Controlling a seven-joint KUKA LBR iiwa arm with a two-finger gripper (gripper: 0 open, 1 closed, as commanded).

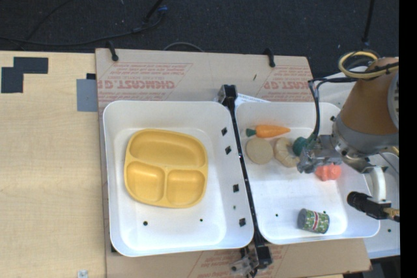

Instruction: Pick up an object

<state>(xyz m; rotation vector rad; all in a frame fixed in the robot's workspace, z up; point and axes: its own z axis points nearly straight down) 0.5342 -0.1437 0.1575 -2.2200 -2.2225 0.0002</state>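
At the near end of the right bin (287, 231) a can (313, 221) lies on its side, apart from the rest, w/ open floor around it so an easy pick. Farther in, the gripper (311, 161) sits low among a clutter: pink piece (329, 172) just beside it, teal bit (301, 144) at its far side, two pale round items (259, 152) (285, 153) to its left, carrot (272, 131) beyond those. Likely target is the pink or teal one; cannot tell whether the gripper is open or closed, nothing seen held. Arm (368, 107) reaches in from the right, wrist angled down. Left bin (117, 140) holds a yellow tray (166, 167), prob. the drop spot.
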